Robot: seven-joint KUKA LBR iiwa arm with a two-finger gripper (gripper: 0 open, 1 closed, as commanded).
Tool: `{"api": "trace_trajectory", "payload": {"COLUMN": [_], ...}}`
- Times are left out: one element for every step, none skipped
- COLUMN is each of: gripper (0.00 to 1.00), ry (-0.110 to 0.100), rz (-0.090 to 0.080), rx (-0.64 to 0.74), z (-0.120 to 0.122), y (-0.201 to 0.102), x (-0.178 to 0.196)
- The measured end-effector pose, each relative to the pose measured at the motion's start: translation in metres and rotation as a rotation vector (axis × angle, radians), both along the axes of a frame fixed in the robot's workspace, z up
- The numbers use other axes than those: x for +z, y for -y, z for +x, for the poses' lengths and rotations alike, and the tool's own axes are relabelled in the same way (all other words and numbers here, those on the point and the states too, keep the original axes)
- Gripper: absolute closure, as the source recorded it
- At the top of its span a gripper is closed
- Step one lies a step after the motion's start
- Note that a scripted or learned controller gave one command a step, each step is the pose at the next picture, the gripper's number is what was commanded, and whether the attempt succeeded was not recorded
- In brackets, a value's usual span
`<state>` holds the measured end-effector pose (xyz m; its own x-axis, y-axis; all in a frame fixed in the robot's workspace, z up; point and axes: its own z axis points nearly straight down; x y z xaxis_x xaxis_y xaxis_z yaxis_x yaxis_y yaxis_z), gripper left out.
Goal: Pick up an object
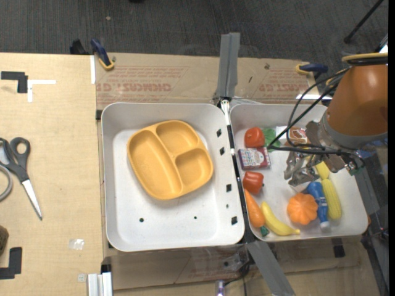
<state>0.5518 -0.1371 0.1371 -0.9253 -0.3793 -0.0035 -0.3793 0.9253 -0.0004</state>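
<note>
Currently: jaws (300,170) down in right bin, nothing seen gripped.

Left to right: scissors (21,165) lay on the bench (49,227); the left bin (111,184) carried a yellow divided plate (170,159); the right bin (358,224) carried two red peppers (253,137), a small pink packet (253,158), a carrot (253,209), a banana (278,221), an orange pumpkin (302,208), a blue bottle (318,197) and corn (332,199). Jaws hung over the bin's middle, metal fingers pointing down; whether parted or clenched, I could not tell. Likeliest target, by my judgement: the pumpkin, just below the jaws toward the near rim, roundish, no long axis. The bottle lay close at its right, which could foul a descent.
</note>
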Motion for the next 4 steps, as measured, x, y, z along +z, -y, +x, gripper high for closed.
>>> {"api": "trace_trajectory", "payload": {"gripper": [1.00, 1.00, 0.00, 0.00], "ry": [0.003, 0.005, -0.016, 0.000], "rz": [0.000, 0.000, 0.002, 0.000], "rx": [-0.070, -0.159, -0.160, -0.290], "z": [0.033, 0.090, 0.085, 0.017], "y": [0.042, 0.084, 0.084, 0.084], "x": [-0.020, -0.042, -0.046, -0.045]}}
